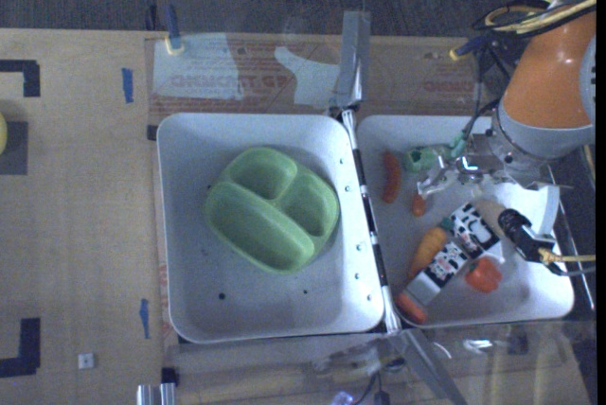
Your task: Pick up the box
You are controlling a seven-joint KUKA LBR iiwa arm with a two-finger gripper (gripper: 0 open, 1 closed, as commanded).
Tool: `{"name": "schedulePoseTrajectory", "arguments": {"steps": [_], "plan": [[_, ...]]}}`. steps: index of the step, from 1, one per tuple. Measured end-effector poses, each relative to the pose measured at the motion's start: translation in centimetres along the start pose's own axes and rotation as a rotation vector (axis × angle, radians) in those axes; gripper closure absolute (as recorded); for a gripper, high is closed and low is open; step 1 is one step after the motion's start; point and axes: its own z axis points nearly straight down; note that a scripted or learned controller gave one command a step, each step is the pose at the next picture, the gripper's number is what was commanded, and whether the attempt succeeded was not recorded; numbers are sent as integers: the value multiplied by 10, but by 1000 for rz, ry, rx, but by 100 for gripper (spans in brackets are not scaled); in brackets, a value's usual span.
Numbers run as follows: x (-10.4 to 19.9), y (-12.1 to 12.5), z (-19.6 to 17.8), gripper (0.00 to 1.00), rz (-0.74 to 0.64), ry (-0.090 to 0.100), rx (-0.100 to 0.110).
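Observation:
The box is a long carton with a black-and-white cow pattern. It lies diagonally in the right bin, running from its middle toward the front. My gripper hangs over the back half of that bin, just beyond the box's upper end, and nothing shows between its fingers. An orange carrot lies against the box's left side. A red tomato-like piece sits at its right.
The right bin also holds a brown-red sausage, a green item, a small orange piece and a red piece at the front. A green divided plate lies in the left bin.

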Motion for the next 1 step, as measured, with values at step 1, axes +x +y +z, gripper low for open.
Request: {"name": "schedulePoseTrajectory", "arguments": {"steps": [1], "plan": [[-39, 48, 99, 0, 207, -1, -3]]}}
